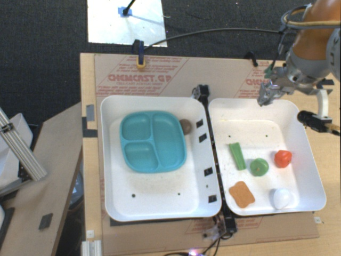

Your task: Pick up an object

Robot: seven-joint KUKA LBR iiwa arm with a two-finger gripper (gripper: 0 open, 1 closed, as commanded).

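Two white bins sit side by side on the tabletop (pixel 160 71). The left bin (pixel 114 196) holds one teal divided tray (pixel 153 141) with three compartments, and one small brown object (pixel 185 126) touching the tray's right edge near the divider.

The right bin (pixel 306 143) holds five loose objects, all in its lower half: one green stick (pixel 237 156), one green round object (pixel 259 167), one red object (pixel 283 158), one orange flat piece (pixel 242 194), one white round object (pixel 281 198). The stick and the green round object lie just beside each other; the rest are apart. The upper half of this bin's floor is bare white, open room.

My pincer (pixel 266 96) hangs over the far rim of the right bin, well apart from the five objects. Nothing shows between its tips; how far it is open I cannot tell at this blur.

Legible writing: red "CHEMCAST GP" on the brown sheet under the bins, repeated partly at upper right. A white sheet (pixel 125 15) lies beyond the tabletop.
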